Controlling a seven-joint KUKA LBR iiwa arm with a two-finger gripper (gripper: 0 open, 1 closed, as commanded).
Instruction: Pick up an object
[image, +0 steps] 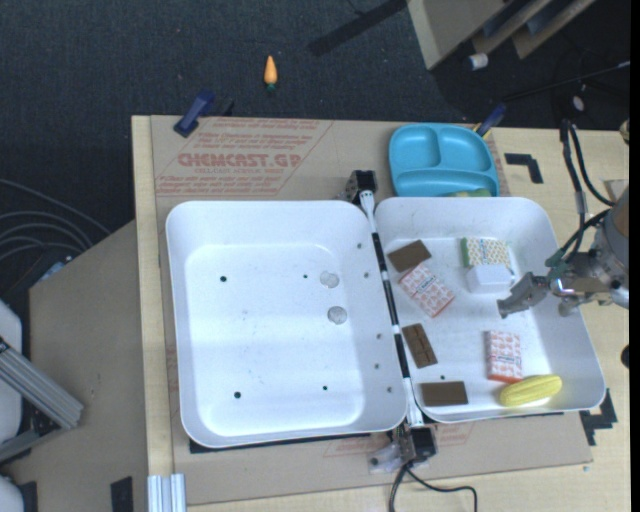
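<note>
Camera view, gripper (520, 297): I saw it low over the right bin (575, 345); I could not tell its grip
Nearest item: white block (491, 277) just beside its tip
Below it: red-patterned packet (503, 354); yellow banana (530, 390) beyond

Both bins, the left (200, 300) and the right (570, 340), are white. The right one holds three brown bars (408, 256) (419, 345) (443, 393), two white packets speckled red (428, 289) (503, 354), a white box with green and yellow print (486, 252), and a yellow banana (530, 390) at its near edge. A light blue tray (440, 150) lies beyond. The bench (250, 160) is tan with red lettering.
</note>
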